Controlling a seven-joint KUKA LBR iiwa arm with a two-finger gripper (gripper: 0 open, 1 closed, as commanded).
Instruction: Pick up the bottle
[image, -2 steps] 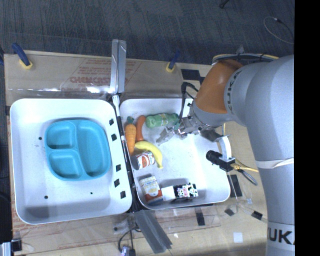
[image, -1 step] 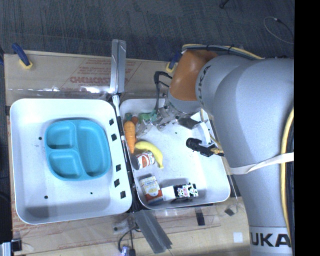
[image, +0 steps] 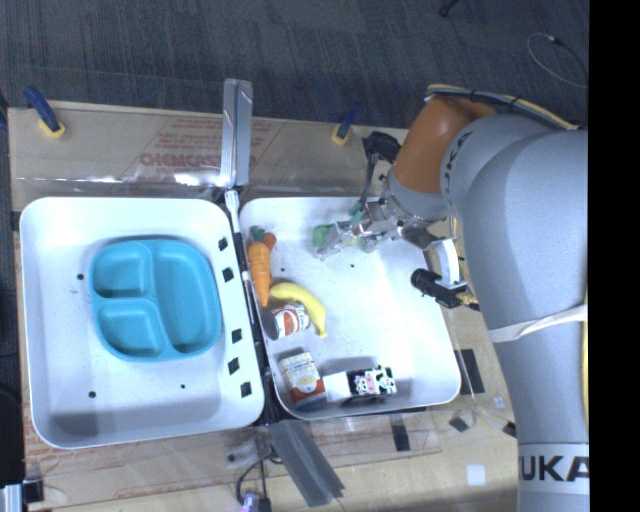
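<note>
The arm reaches in from the right, and its gripper (image: 348, 234) hangs low over the far half of the right bin (image: 420, 345), close to that bin's far edge. From here I cannot tell whether the tool is wide or narrow; the metal blurs together. A small green object (image: 322, 237) sits right at its tip, but I cannot say whether it is touching or merely beside it. What I take for the bottle (image: 300, 377), a stubby thing with an orange label, lies near the near-left corner of the same bin, well apart from the gripper. A black-and-white carton (image: 371, 382) is just beside it along the near edge. A red-and-white can (image: 291, 321), a banana (image: 301, 303) and a carrot (image: 260, 270) line the bin's left wall. They are packed close, so reaching the bottle will probably call for a careful descent between neighbours. The left bin (image: 50, 330) carries a blue divided tray (image: 155, 298), which plays no part in this task. The pick looks not yet begun.
</note>
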